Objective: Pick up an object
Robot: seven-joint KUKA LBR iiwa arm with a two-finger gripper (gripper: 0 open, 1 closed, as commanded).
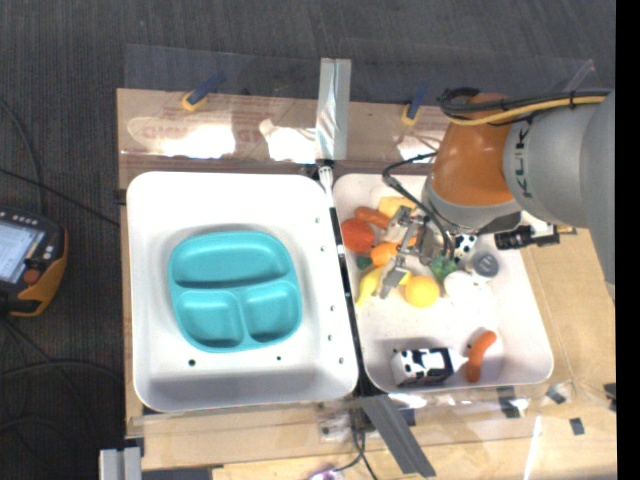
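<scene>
My gripper [402,256] is low in the right bin [520,318], down among a heap of toy foods near its upper left. Right around it lie a small orange fruit [383,254], a red tomato-like piece [356,234], a yellow banana [368,286] and a yellow lemon [421,291]. A green piece [440,264] and a white-and-black cube [463,247] sit just to its right. I cannot make out anything held in the gripper.
A black-and-white cow toy [424,364] and an orange sausage-shaped piece [478,354] lie at the right bin's near edge. A grey disc [486,264] rests further right. The left bin [150,218] holds a teal divided plate [235,288].
</scene>
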